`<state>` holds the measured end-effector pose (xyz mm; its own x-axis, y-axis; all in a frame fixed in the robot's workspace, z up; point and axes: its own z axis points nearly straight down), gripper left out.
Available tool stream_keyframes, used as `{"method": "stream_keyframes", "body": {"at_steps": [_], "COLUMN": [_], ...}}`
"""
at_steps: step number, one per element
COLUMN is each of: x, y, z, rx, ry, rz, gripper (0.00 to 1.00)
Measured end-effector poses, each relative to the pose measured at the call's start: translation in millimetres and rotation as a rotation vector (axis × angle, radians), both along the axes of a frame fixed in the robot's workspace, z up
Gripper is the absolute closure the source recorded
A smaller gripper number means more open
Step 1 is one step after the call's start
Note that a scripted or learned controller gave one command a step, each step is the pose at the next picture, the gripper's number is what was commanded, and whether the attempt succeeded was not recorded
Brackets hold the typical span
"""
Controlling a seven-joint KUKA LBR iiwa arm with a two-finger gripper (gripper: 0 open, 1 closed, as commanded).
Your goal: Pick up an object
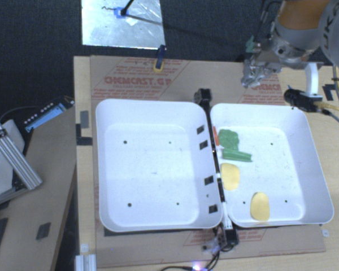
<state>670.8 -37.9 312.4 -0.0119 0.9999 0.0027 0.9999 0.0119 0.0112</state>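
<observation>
The claw hangs above the far edge of the right bin, outside its rim and well apart from anything it could take; whether its tips are spread or closed I cannot tell, as they blur into the wrist. The candidates all lie in the left half of that bin: a green piece close to the dividing wall, a pale yellow flat piece just below it, and a second yellow piece nearer the front rim. The left bin holds nothing to go for. The main risk, as I judge it, is the wall: a descent on the green piece could knock a tip against the divider. The yellow pieces look thin and flat, so the claw may close over them and come away with nothing.
</observation>
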Motion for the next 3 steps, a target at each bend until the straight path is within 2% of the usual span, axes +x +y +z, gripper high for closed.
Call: {"method": "stream_keyframes", "body": {"at_steps": [1, 2, 3], "x": [-1.5, -2.3, -2.2], "y": [70.3, 153.2, 175.7], "z": [52.7, 108.0, 121.7], "rx": [0.0, 0.002, -0.001], "ry": [0.003, 0.002, 0.007], "rz": [0.0, 0.001, -0.005], "gripper": [1.0, 1.0, 1.0]}}
